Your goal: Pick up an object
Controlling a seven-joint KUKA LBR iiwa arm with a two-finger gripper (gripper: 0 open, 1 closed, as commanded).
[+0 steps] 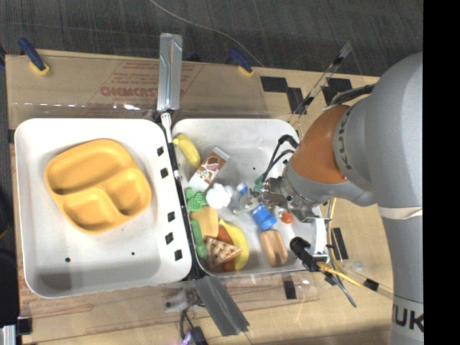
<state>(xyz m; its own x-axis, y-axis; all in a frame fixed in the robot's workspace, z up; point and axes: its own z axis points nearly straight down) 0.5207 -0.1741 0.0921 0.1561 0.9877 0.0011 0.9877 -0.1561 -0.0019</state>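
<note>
While the grey arm [374, 142] with its orange band [320, 153] reaches in from the right, its gripper [267, 192] hangs low over the right bin [237, 131], just above the middle of the pile of toy food. Whether the gripper is open or closed I cannot tell, because the wrist covers it, and I see no object between its parts. Taking the right bin as landmark: a small banana [187, 150] lies near its upper left corner, and a brown and white packet [210, 167] lies just beside that banana. Lower along the left wall there are green pieces [195, 198], a white round object [218, 195] and a pale yellow wedge [208, 221]. At the bottom left of the bin a pizza slice [222, 251] touches a second banana [241, 246]. A hot dog [273, 248] lies near the bottom wall, and a blue object [264, 216] sits just above it, close under the gripper. To the left of the right bin stands the left bin [43, 275], which holds a yellow divided tray [97, 183].
</note>
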